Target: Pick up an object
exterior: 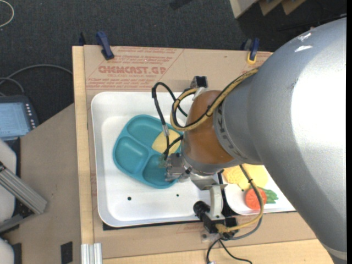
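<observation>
Teal divided plate [138, 150] lies at nine o'clock from the end effector [171, 166], touching its edge; grip state unclear.

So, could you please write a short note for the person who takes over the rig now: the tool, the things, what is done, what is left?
Tool: low in the left bin, at the right rim of the teal tray. The arm hides much of it, so I cannot tell whether it is open or shut.
Things: the teal tray lies in the left bin, with a yellow piece at its right edge. In the right bin are a yellow item and an orange carrot-like toy.
Done: nothing is seen lifted.
Left: grasp one object and raise it; check the grip first.
</observation>
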Robot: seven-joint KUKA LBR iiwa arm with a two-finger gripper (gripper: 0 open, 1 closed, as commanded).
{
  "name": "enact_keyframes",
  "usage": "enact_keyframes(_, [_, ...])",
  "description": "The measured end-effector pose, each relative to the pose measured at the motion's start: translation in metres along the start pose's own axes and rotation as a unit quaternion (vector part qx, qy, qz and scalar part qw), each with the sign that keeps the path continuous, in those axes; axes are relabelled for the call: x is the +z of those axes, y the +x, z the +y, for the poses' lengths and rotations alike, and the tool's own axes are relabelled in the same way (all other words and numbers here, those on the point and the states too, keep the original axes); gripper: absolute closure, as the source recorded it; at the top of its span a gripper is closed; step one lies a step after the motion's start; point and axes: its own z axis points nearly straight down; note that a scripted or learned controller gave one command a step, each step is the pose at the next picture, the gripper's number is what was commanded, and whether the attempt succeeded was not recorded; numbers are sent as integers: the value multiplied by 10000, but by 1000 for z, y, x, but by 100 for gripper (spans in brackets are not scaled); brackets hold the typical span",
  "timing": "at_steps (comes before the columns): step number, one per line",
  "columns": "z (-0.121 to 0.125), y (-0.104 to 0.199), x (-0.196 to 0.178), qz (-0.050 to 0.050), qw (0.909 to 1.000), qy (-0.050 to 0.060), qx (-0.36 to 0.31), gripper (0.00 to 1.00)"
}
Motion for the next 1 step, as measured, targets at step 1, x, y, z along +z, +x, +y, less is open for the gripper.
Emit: enact_keyframes(1, [0,59,8,-65,10000,-52,28,100])
